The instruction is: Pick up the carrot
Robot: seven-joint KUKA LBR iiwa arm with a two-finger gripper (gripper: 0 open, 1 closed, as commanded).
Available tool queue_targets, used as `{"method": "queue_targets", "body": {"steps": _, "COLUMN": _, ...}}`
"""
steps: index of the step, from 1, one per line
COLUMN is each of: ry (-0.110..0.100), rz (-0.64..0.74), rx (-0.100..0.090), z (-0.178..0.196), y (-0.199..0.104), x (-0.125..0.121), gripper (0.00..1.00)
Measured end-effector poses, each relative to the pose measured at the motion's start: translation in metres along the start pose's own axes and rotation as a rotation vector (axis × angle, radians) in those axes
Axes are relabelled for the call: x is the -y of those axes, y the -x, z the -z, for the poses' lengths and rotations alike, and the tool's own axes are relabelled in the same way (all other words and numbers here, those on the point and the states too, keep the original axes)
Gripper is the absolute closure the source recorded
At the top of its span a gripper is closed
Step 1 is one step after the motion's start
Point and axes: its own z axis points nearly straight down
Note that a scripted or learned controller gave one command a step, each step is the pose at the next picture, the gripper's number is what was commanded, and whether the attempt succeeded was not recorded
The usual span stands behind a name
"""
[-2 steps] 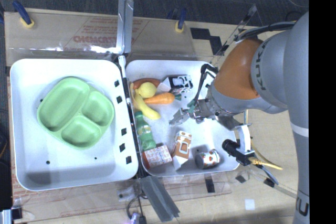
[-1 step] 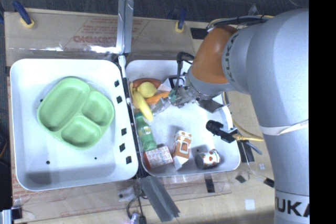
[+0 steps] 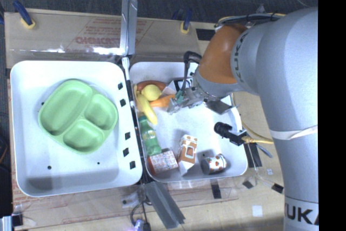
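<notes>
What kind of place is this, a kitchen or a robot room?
Most likely a robot test lab, not a kitchen. A big grey KUKA arm reaches over two white bins on a bench. One holds a green divided plate; the other holds toy-like food, such as a carrot and a banana.

Carrot (image 3: 162, 100): right end hidden under gripper (image 3: 181, 101). Gripper fingers: blurred, state unreadable. Right bin (image 3: 162, 68): far-right corner and right wall covered by arm (image 3: 254, 62). Arm: cut off at near edge. Green bottle (image 3: 148, 138): label too small to read. Small cartons (image 3: 187, 150): print illegible.
</notes>
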Motion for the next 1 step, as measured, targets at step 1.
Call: {"method": "queue_targets", "body": {"steps": 1, "ry": 0.0, "rz": -0.075, "rx": -0.001, "z": 0.0995, "y": -0.0509, "x": -0.0276, "gripper": 1.0}}
